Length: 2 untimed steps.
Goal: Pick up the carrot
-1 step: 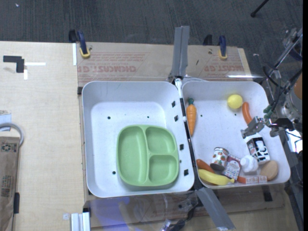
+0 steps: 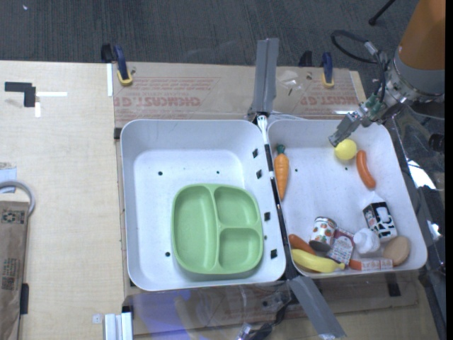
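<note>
The gripper (image 2: 348, 131) is seen at the upper right of the right bin (image 2: 311, 197), hanging just above a small yellow ball (image 2: 345, 150), and whether it is released or clenched cannot be told from this view; nothing is visibly held. The carrot (image 2: 282, 173) lies well to the gripper's left and a little nearer the camera, against the left wall of the same bin, its green top pointing away from the camera and its tip toward it. No approach to it is judged to have been made.

For the step to be done well, the gripper should be carried leftward across the bin at a safe height, so that the ball and the orange sausage-like piece (image 2: 365, 169) just beside it are not knocked. The descent is best made over the carrot's thick upper half (the tip tapers and would likely slip). Because the carrot sits touching or nearly touching the wall and the divider (image 2: 267, 163), the closing direction should be set across its width with care taken that one side is not caught on the rim; a slightly inward offset is advisable. The clutter of a jar (image 2: 323, 231), a banana (image 2: 316, 262) and packets in the near corner is far enough off to be disregarded
</note>
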### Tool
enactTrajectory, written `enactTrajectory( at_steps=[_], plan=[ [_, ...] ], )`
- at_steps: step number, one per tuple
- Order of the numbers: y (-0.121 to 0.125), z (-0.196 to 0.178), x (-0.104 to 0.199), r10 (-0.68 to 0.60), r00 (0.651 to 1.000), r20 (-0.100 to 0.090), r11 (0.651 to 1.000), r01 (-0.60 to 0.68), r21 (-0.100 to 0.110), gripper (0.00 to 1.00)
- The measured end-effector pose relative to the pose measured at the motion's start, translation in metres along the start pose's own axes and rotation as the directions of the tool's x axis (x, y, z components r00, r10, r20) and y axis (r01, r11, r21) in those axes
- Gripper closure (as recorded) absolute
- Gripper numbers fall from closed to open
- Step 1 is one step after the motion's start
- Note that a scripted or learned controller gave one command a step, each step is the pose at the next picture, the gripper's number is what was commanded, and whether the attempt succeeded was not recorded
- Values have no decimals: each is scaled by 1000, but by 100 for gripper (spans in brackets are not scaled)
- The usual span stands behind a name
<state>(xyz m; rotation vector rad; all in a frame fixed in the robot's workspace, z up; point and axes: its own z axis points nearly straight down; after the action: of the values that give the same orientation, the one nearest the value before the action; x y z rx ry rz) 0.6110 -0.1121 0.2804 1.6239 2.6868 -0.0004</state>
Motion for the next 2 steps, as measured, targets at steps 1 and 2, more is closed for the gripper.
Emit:
enactTrajectory(
  at_steps=[1, 2],
  plan=[
    [-63, -13, -89, 329, 944, 1, 944, -329, 0, 0],
    [-8, 30, 4, -15, 1000, -2, 1000, 15, 2, 0]
  ],
)
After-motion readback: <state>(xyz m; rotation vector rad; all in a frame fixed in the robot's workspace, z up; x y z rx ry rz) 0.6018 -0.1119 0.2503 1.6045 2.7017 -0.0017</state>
